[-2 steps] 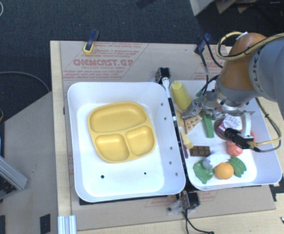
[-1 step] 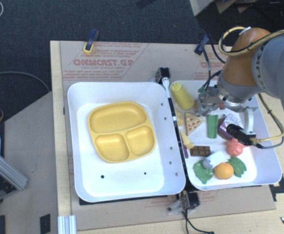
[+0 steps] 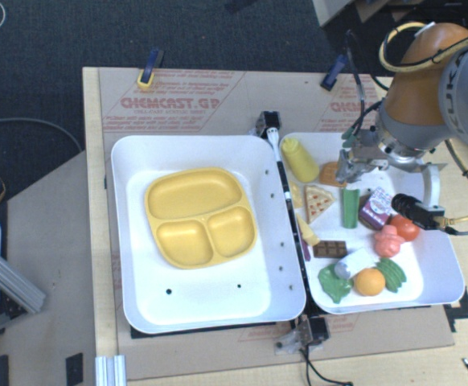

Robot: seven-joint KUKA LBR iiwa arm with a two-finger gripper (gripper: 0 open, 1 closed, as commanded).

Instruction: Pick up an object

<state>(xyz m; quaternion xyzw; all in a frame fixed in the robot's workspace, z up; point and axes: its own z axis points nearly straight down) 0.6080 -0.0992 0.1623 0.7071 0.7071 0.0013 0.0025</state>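
The left bin [image 3: 129,215] held a yellow divided plate [image 3: 200,227], lying flat, its two small compartments toward the viewer. The right bin [image 3: 439,284] carried the crowd of toy food: a yellow mustard bottle [image 3: 300,159] at the far left corner, a pizza slice [image 3: 318,203] just below it, a brown chocolate bar [image 3: 329,249], a green leafy piece [image 3: 333,284], an orange [image 3: 369,281], and further right a purple packet [image 3: 374,212] and red pieces [image 3: 395,236]. A green cylinder [image 3: 350,207] stood between the pizza slice and the purple packet, its long axis running away from the viewer. The end effector [image 3: 355,170] hung just over the far end of that cylinder, so the likeliest target lay directly below and slightly toward the viewer. Whether its fingers were spread or closed could not be told from this slant, and nothing showed between them. The grey arm [image 3: 419,95] with its orange band reached in from the right
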